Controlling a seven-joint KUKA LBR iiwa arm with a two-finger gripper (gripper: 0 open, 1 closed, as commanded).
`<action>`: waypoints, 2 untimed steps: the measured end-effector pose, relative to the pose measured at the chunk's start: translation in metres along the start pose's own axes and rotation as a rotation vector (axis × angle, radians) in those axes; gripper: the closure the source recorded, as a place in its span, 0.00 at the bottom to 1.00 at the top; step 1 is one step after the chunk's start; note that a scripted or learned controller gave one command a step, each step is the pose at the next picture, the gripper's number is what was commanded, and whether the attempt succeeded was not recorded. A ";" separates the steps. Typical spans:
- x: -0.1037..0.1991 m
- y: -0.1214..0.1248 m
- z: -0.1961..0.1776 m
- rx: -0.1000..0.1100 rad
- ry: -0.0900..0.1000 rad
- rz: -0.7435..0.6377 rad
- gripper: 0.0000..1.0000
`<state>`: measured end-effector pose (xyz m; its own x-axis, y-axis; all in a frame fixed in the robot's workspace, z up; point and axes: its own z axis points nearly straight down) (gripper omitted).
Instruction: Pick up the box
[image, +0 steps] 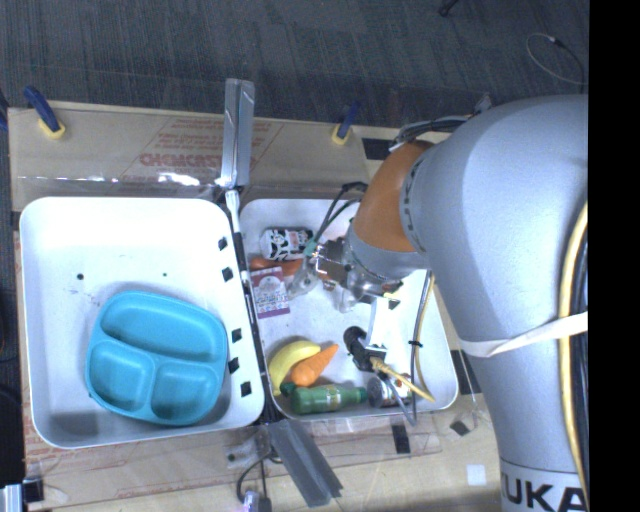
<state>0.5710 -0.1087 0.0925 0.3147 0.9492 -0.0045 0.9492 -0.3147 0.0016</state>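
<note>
The box (270, 296) is a small pale carton with a maroon label. It lies in the right bin (440, 385) against the left wall, about halfway down. My gripper (307, 272) hangs low over the upper part of this bin, just right of and above the box and close to its top corner. The wrist and the orange band (385, 205) hide much of what lies under it. Nothing is seen lifted in the gripper.
A black-and-white patterned pack (286, 242) and an orange item (268, 265) lie just beyond the box. A yellow fruit (288, 358), a carrot (315, 366) and a green bottle (326, 398) fill the near end. The left bin (60, 250) holds a blue divided tray (155, 356).
</note>
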 end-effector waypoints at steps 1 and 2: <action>0.046 0.062 -0.183 0.004 0.004 -0.010 0.00; -0.024 0.041 -0.138 0.007 0.004 -0.008 0.00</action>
<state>0.6022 -0.1436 0.2312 0.3075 0.9515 -0.0006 0.9515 -0.3075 -0.0052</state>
